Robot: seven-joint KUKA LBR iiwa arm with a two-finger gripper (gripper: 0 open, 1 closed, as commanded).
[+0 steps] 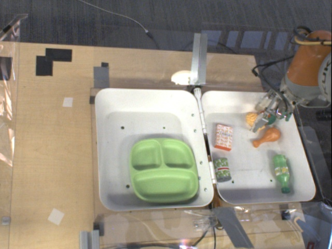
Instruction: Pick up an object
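- Camera view looks down at a slant on the wooden bench [62, 154], with two shallow white bins side by side — the left bin [111, 118] and the right bin [244, 188].
- Over in the left bin sits a green divided plate [164, 169], three compartments, lying flat toward the near side.
- Now the right bin: an orange toy drumstick [267, 136], a yellow corn-like piece [251, 119], a red-and-white patterned box [224, 137], a small green-labelled can [222, 168] and a green bottle [281, 173] lying on its side near the right wall.
- From the right comes the arm [310, 66], grey with its orange band, reaching over the far right corner of that bin.
- The gripper [271, 113] hangs low at the far end of the right bin, just above the drumstick and just beside the corn piece.
- Its fingers are a tangle of metal and colour from up here — I cannot tell whether they are apart or together, and nothing shows clearly between them.
- Drumstick lies just below the gripper tip, narrow end pointing left, resting on the bin floor as far as I can see.
- Box and can sit close to the divider between the bins, well apart from the gripper.
- Bottle stays clear of everything else, cap end toward the far side.
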